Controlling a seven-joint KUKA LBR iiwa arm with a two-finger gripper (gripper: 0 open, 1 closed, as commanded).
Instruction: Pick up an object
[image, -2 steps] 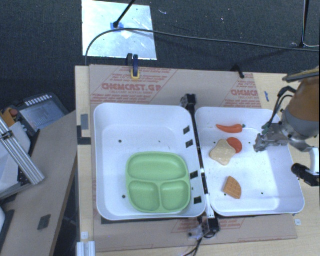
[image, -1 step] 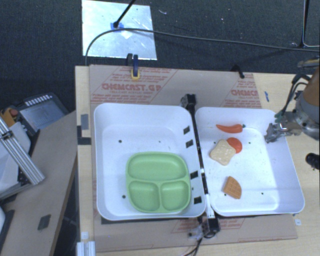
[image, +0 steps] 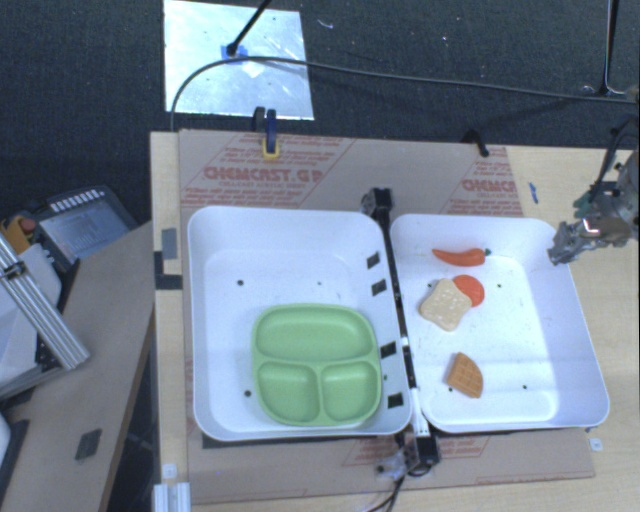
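Left bin (image: 215, 250): holds one green divided tray (image: 317, 362), three compartments, lying flat toward the near side. Nothing sits in the tray. Not my target area.

Right bin (image: 540, 400): four small food pieces, all in its left half. An orange-red pepper (image: 461, 256) lies nearest the far wall. Below it a pale slice of toast (image: 444, 304) overlaps a red tomato slice (image: 469, 290); the two are touching. Nearer the front, well apart from the rest, lies a brown waffle piece (image: 464, 375).

My hand (image: 575, 236) hangs over the far right corner of the right bin, above the rim, well apart from every piece. At this size I cannot tell how far open it is; nothing is seen in it.

Step in hand, as I judge it: approach and choose a target. Nothing is lifted yet.

Notes for doing it well:
- The waffle piece looks the cleanest pick, since it has bare floor all round.
- Toast and tomato slice touch, so a grasp there risks dragging both or pinching neither.
- The pepper lies close to the far wall; the wall may crowd a descent.
- All pieces lie flat and low, so I should come down straight and close across the narrow width.
- Check for the piece in my grip before counting the lift.
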